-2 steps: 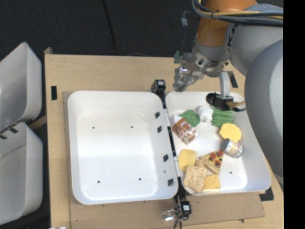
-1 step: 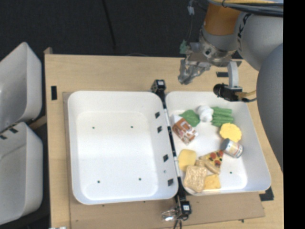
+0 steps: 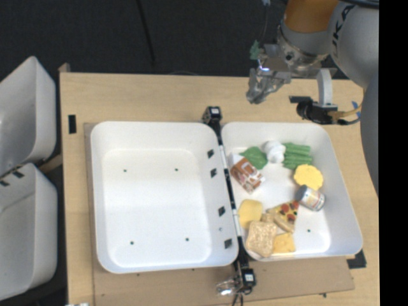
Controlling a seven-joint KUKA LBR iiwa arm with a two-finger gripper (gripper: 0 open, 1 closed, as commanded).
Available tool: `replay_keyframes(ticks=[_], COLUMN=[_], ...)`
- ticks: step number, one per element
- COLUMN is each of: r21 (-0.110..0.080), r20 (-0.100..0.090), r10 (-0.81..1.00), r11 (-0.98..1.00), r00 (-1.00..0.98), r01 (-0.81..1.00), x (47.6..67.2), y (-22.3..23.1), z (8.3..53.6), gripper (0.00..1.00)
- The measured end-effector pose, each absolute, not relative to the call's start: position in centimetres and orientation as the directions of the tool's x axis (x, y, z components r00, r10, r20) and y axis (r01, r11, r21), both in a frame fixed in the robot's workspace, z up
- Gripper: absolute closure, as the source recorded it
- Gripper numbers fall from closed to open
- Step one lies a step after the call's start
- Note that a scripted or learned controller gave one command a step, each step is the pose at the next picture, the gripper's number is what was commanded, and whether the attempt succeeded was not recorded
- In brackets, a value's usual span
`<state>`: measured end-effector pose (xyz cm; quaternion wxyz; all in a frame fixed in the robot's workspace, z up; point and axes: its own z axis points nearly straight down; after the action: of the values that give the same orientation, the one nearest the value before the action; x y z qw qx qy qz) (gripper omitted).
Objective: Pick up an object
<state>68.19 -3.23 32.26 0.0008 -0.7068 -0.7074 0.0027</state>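
Gripper (image 3: 259, 93) poised high over the bench (image 3: 159, 97), beyond the far rim of the right bin (image 3: 341, 171); nothing between the fingers, opening width impossible to tell. Objects clustered in right bin: green toy (image 3: 255, 155), white piece (image 3: 275, 150), green ridged item (image 3: 297, 154), yellow piece (image 3: 308, 175), small can (image 3: 312, 199), red-and-white packet (image 3: 246, 174), cracker-like square (image 3: 261, 238) near the front rim. Left bin (image 3: 153, 196) alongside, touching at the divider.

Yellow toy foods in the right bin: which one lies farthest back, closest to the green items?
The yellow piece beside the small can, just in front of the ridged green item; the other yellow pieces lie nearer the front.
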Motion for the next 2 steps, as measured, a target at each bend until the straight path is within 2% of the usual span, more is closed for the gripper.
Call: replay_keyframes(ticks=[2], r21=[-0.005], r20=[-0.003], r10=[1.000], r11=[0.000], r00=[0.000], r01=[1.000], x=[66.9], y=[-4.7], z=[39.2], gripper=[1.00])
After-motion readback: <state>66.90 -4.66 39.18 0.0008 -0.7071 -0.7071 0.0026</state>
